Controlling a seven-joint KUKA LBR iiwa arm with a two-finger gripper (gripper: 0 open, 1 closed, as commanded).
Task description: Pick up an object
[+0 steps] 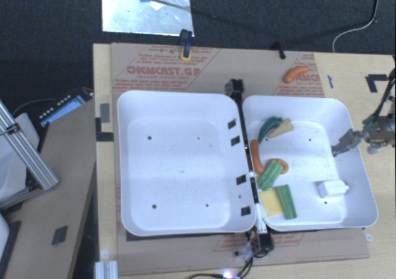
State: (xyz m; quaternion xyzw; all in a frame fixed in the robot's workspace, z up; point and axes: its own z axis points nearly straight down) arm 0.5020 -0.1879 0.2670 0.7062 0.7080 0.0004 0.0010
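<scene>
1. The gripper reaches in from the right and sits over the right rim of the right bin. Its dark tip points left, toward the inside of the bin.
2. How wide the jaws stand cannot be told; the tip is small and blurred. Nothing shows between them.
3. The nearest thing is a white block, just below and slightly left of the tip in the picture, lying flat on the bin floor near the right wall. Its longer side runs roughly left to right.
4. The other candidates cluster at the bin's left side, well apart from the tip: a green and tan piece toward the top, an orange stick along the dividing edge, a green piece beside a curved orange one, and a yellow block touching a dark green stick, whose long axis runs up and down the view.
6. Judged from this layout, the white block is the shorter reach; the jaws would likely close across its narrow side. Its closeness to the wall could crowd one finger.
7. An orange sausage lies on the tabletop outside the bins.
</scene>
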